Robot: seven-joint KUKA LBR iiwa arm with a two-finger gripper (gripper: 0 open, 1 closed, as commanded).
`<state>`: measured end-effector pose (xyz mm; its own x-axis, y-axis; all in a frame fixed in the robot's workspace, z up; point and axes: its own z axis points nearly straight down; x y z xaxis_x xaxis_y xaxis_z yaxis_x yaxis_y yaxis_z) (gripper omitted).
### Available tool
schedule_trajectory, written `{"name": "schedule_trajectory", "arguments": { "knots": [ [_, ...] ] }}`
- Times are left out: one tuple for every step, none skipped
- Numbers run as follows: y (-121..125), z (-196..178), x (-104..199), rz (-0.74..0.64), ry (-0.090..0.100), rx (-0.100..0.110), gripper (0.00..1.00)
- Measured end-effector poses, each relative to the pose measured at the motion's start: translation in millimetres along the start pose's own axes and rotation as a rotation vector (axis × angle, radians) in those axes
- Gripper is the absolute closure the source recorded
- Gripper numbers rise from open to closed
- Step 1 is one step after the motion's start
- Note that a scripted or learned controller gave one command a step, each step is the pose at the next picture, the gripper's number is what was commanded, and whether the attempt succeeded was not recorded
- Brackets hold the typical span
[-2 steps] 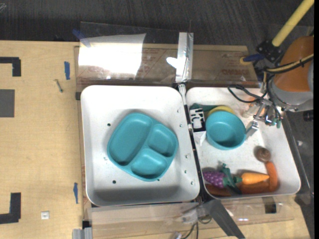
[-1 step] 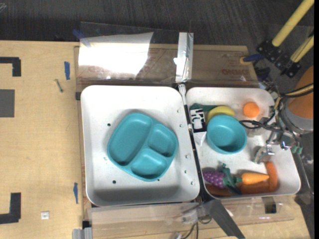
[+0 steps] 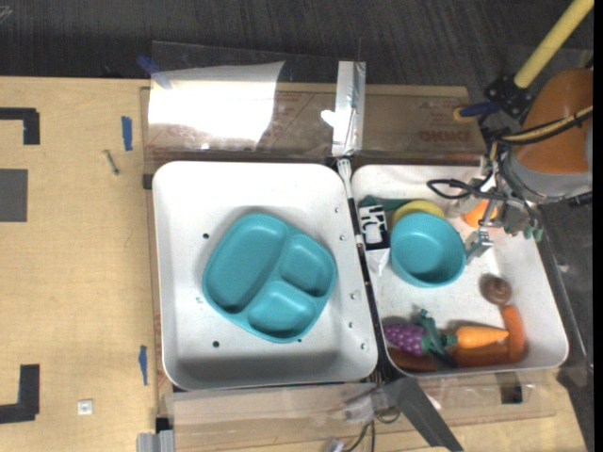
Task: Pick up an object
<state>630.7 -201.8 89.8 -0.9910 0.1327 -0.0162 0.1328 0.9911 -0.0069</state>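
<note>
My gripper [image 3: 492,217] hangs over the far right part of the right bin [image 3: 556,320], below the orange band [image 3: 558,132] of the arm. A small orange object [image 3: 474,212] lies right beside it, partly hidden by the gripper. A blue bowl [image 3: 427,250] stands just left of the gripper, with a yellow object [image 3: 418,209] behind it. A small brown piece [image 3: 496,290] lies near the bin's right wall. Along the front lie purple grapes [image 3: 403,335], a carrot [image 3: 479,337] and an orange-red sausage shape [image 3: 513,328].
The left bin [image 3: 179,205] holds a blue divided plate [image 3: 270,274]. A black-and-white box [image 3: 374,224] leans against the divider between the bins. Clear plastic sheets [image 3: 245,106] stand behind the bins. Cables [image 3: 528,130] hang by the arm.
</note>
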Motion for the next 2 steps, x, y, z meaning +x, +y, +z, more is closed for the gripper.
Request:
{"name": "schedule_trajectory", "arguments": {
  "knots": [
    [1,-13,-3,-0.001,-0.011,-0.001,1.0],
    [82,-104,-15,0.058,-0.005,-0.009,1.0]
  ]
}}
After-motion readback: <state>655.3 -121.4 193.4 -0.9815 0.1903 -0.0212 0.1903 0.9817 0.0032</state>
